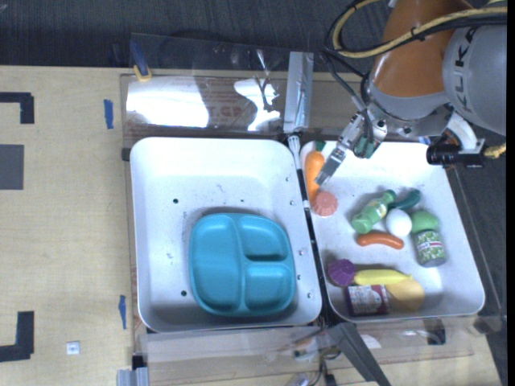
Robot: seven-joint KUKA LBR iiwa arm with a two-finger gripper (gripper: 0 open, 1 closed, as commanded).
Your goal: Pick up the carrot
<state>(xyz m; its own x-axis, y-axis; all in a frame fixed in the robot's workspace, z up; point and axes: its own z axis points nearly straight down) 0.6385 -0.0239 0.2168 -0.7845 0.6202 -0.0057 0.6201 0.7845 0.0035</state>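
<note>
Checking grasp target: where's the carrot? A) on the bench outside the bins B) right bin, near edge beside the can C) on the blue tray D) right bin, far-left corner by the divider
D: the carrot lies in the right bin, against the divider, by the gripper.

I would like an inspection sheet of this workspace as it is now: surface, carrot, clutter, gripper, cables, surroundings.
Surface: two white bins, left bin and right bin, side by side on a wooden bench.
Job's things: carrot lies at the right bin's upper left corner, beside the divider.
Clutter: blue divided tray in the left bin; green bottle, egg, purple toy, can in the right.
Grippers: gripper right beside the carrot; grasp unclear.
Cables: yellow and black cables loop above the arm.
Surroundings: blue tape marks on the bench.
</note>
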